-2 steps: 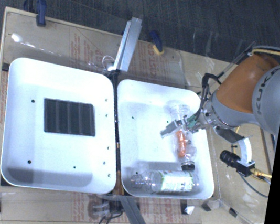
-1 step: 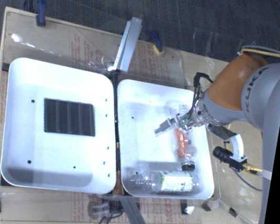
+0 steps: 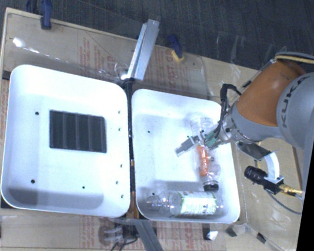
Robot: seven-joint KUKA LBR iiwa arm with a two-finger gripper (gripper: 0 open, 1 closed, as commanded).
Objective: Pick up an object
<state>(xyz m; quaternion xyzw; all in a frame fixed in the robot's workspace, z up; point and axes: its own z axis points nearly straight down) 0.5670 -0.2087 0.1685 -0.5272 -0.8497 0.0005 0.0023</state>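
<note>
So my gripper [image 3: 193, 143] is down inside the right-hand shallow white bin [image 3: 166, 108], toward its far right part. Honestly can't tell how it's set from this angle, just a grey bit sticking out left. Right beside it, on the near side, lies a small clear plastic bottle with an orange label [image 3: 205, 161], running away toward the near edge; looks close to touching, can't say for sure. A crumpled clear wrapper [image 3: 200, 124] sits just on the far side. A bigger clear plastic bottle with a white label [image 3: 188, 204] lies along the near wall, well apart from me. The left-hand white bin [image 3: 32, 89] has a dark ribbed rectangular pad [image 3: 78, 132].
</note>
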